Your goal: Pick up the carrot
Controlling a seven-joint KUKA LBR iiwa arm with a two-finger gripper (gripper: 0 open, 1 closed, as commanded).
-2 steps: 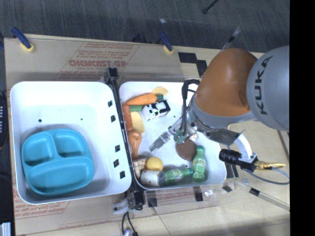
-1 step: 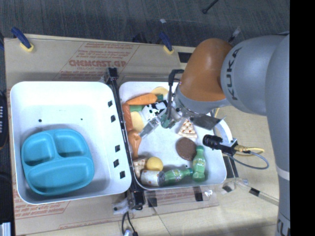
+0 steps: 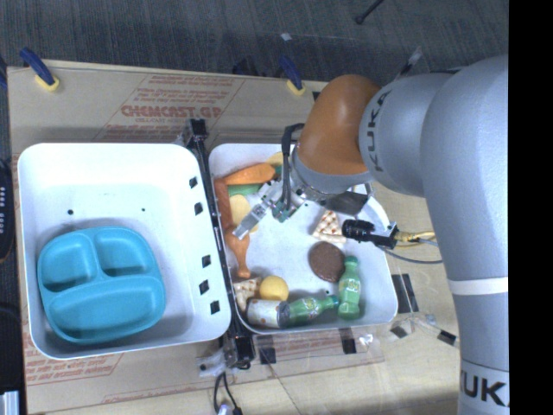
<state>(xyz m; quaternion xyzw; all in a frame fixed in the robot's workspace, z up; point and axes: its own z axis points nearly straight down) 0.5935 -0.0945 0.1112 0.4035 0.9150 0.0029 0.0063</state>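
Arm over the right bin, its hand [image 3: 266, 207] low among the food near the carrot [image 3: 248, 175].

The carrot lies in the upper left part of the right bin [image 3: 380, 277], a slanted orange piece just left of the orange-banded wrist. The hand reaches down and left from the wrist, with one grey finger [image 3: 248, 221] angled toward the bin's left wall; whether it is released or clenched cannot be told, and nothing is visibly gripped. Just below the carrot lies a yellow-green piece [image 3: 238, 207]. Lower in the same bin sit a brown round cookie [image 3: 327, 262], a waffle-patterned piece [image 3: 328, 224], a yellow lemon [image 3: 273, 288] and two green bottles [image 3: 348, 288]. The left bin [image 3: 104, 167] holds a blue divided tray [image 3: 101, 280] in its lower left. Both bins rest on the brown bench [image 3: 130, 106].
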